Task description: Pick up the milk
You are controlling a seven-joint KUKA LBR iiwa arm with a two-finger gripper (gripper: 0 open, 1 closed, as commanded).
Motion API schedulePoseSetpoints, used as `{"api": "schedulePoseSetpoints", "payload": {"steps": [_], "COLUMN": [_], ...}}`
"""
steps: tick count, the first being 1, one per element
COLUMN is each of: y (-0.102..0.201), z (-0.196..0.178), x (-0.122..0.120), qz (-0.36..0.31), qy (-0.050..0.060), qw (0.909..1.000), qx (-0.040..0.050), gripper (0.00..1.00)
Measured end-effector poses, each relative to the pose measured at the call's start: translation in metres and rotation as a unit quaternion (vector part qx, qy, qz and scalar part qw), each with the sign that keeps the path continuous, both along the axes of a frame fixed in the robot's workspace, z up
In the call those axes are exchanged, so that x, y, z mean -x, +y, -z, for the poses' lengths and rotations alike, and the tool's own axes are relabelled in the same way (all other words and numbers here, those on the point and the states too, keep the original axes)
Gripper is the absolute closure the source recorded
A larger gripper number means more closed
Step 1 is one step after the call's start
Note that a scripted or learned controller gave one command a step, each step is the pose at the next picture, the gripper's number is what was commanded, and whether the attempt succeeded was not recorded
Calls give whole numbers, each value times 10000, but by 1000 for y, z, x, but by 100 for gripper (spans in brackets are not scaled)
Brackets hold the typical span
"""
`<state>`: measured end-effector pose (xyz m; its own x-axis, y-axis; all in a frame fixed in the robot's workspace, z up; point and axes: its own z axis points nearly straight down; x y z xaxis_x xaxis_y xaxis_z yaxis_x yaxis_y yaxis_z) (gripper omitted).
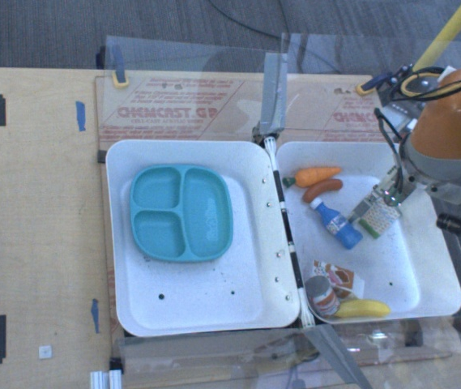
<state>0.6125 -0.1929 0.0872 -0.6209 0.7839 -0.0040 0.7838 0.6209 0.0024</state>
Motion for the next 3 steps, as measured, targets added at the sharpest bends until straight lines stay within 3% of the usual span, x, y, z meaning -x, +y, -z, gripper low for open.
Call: {"api": "schedulePoseSetpoints", "payload": {"steps": [1, 2, 3], "y": [84, 88, 86], "z": [-1, -1, -12], "x": [83, 129, 128], "qz": [-120, -909, -884], "qy": [-1, -45, -60], "qw": [9999, 9958, 9961], "qx": [-19, 7, 2], "gripper": [0, 0, 100]}}
